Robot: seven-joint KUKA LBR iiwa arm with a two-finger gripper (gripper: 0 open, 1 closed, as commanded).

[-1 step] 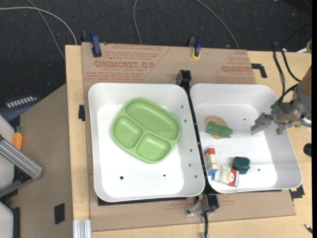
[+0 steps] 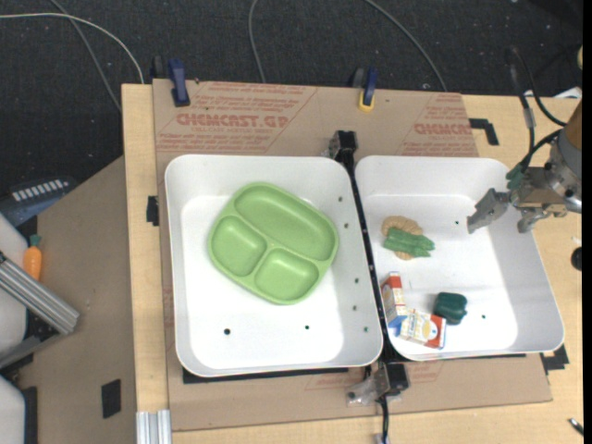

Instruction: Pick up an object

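Two white bins: left bin (image 2: pixel 185 248) holds one green divided plate (image 2: pixel 274 242). Right bin (image 2: pixel 527 285) holds four items: carton (image 2: pixel 418 326), dark green block (image 2: pixel 450 306), green toy (image 2: pixel 409 242) touching tan cookie (image 2: pixel 401 225). Gripper (image 2: pixel 504 213) over right bin's far right, one finger clear, grasping nothing; spread unclear.

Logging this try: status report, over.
Gripper open, holding nothing, at right bin's far right edge. Green toy, dark green block, carton untouched. Path unobstructed.

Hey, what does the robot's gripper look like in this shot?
The gripper is grey metal with a greenish block at its base and one slim, angled grey finger showing. Dark cables run along the wrist above it.
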